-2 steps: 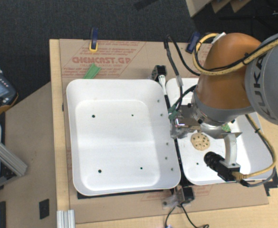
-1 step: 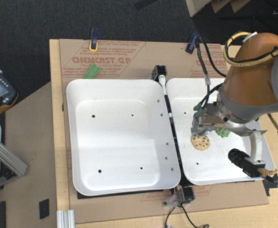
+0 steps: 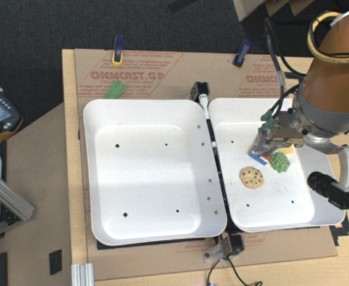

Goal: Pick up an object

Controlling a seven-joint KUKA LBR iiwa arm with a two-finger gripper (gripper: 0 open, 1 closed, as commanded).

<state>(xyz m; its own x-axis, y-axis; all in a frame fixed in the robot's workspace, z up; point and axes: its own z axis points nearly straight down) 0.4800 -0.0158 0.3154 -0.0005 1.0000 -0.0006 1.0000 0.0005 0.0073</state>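
Arm in grey, with its orange band above the wrist, reaches in from the right side and comes down over the right bin. The jaws are low in this bin, a little to the left of its middle, pointing down toward the floor of the bin. From this slanted view I cannot tell whether they are released or clenched, and I see nothing that is clearly between them.

Just under and beside the jaws lies a small blue and red object, flat on the white floor. Whether the jaws touch it is not possible to say, because the wrist covers part of it. Just to the right of it there is a green object with a rough, leafy surface, and a small yellow piece shows beside it on the far side. A round cookie with dark spots lies a little nearer to the camera, apart from the jaws and close to the green object.

The left bin stands beside the right one, and their rims meet along a dark line in the middle. Both bins sit on a brown cardboard sheet that covers the tabletop. A green strip lies on this sheet, just beyond the far left corner of the left bin. Two clamps hold the far edge of the sheet.
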